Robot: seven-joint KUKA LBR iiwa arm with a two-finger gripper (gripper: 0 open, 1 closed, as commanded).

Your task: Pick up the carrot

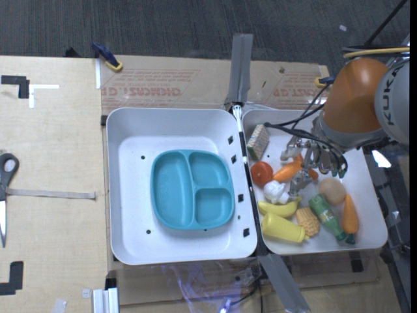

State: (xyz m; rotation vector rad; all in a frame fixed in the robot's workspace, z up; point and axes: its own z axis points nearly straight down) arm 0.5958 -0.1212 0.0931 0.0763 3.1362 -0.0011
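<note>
- 2 bins: left bin (124,194) has a teal plate (193,189), open floor around it.
- right bin (374,204) crowded, little room.
- gripper (301,169) fingers straddle a carrot (287,172); contact unclear.
- 2nd carrot (350,214) near the right wall.

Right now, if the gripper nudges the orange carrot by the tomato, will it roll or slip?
The tapered orange carrot looks like smooth toy plastic, so probably light and slippery. Being rounded, it may roll; the red tomato and white garlic close by might stop it.
</note>
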